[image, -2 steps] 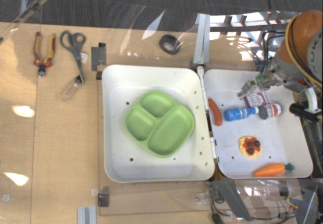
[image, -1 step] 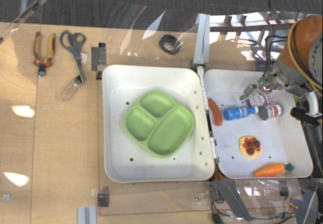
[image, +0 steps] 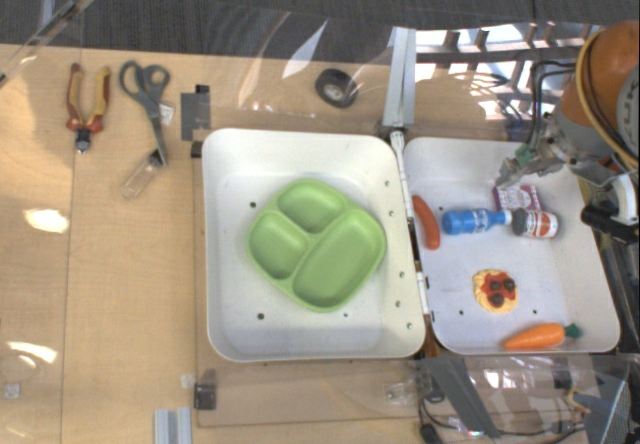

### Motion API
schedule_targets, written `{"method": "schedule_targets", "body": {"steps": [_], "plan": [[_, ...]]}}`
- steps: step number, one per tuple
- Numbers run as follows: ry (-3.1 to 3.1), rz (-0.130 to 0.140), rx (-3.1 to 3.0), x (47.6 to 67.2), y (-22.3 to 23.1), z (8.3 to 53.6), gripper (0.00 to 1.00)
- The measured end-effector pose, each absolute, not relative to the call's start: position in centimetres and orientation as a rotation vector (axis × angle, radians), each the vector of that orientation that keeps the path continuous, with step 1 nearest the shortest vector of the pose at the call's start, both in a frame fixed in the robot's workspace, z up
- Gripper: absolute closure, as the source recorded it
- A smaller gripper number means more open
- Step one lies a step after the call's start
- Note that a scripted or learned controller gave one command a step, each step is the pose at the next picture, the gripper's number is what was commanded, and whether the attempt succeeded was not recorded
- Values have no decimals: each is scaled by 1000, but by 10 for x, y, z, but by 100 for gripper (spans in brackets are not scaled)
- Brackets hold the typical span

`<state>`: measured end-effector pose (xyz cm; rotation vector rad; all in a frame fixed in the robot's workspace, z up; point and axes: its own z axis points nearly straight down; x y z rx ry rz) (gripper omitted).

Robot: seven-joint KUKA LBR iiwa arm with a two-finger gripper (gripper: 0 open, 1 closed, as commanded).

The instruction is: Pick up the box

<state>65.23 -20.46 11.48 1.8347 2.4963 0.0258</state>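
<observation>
The box (image: 521,198) is small, white with pink print, and lies in the upper part of the right bin (image: 600,277). My gripper (image: 520,168) reaches in from the right and hangs just over the box's far edge, close to it or touching it. The box rests on the bin floor. The grey arm with its orange band (image: 605,82) fills the top right corner.
Just in front of the box lie a blue bottle (image: 478,222) and a red and white can (image: 541,224). A red sausage (image: 427,222), a toy pizza (image: 496,290) and a carrot (image: 540,336) share that bin. The left bin (image: 230,322) holds a green divided plate (image: 317,244).
</observation>
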Motion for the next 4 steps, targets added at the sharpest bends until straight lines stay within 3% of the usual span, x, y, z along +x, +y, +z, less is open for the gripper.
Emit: {"method": "schedule_targets", "body": {"steps": [1,2,3,4], "plan": [[2497,25,1835,652,-205,115,0],[2508,18,1842,645,-206,100,0],[2497,23,1830,649,-206,115,100],[2497,23,1830,649,-206,115,0]]}}
